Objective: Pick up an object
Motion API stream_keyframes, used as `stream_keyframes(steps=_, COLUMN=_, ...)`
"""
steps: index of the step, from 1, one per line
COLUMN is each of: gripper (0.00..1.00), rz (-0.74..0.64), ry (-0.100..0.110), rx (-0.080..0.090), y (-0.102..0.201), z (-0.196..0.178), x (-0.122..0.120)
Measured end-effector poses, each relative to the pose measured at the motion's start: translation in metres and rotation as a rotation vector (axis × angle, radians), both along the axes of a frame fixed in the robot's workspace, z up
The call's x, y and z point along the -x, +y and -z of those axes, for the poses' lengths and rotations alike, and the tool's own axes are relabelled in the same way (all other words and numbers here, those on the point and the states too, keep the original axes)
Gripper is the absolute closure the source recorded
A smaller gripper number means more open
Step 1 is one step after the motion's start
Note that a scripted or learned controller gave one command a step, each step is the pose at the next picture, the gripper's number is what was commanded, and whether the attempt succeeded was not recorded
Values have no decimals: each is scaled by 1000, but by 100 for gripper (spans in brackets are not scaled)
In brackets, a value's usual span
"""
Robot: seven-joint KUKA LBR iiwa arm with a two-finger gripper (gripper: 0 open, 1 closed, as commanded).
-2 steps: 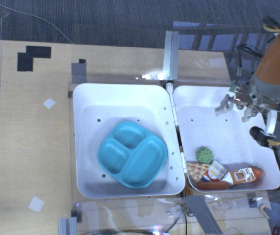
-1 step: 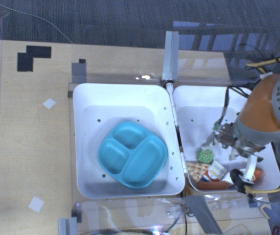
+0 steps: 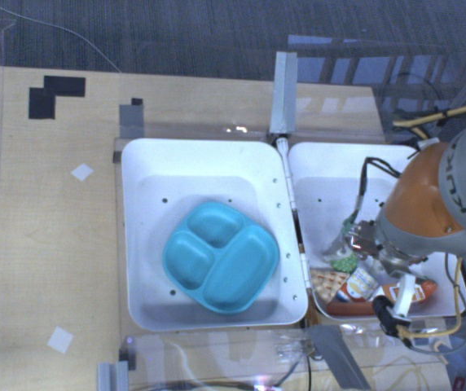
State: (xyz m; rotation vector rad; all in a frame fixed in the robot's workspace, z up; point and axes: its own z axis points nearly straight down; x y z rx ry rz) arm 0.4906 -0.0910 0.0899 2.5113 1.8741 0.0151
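The grey arm with its orange band [image 3: 419, 194] reaches down into the right bin [image 3: 323, 177]. Its gripper [image 3: 365, 255] hangs low over a heap of small objects at the bin's front. Under it lie a green item [image 3: 345, 261], a white bottle with an orange label [image 3: 358, 284], a waffle-patterned tan piece [image 3: 325, 282] and a red sausage-like object [image 3: 355, 306]. A white and red tube [image 3: 404, 293] lies to the right. The wrist hides the fingertips, and nothing shows between them.
A blue three-compartment plate [image 3: 221, 257] lies in the left bin [image 3: 147, 218]. A metal divider post [image 3: 282, 96] stands behind the bins. Cables [image 3: 428, 328] trail along the bench's front right. Black markers [image 3: 54, 94] sit on the wooden bench at the back left.
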Motion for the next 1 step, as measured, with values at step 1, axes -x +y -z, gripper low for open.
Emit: stream_keyframes(steps=1, gripper=100, rz=1, ry=-7, rx=3, y=-1, z=-12, x=-3)
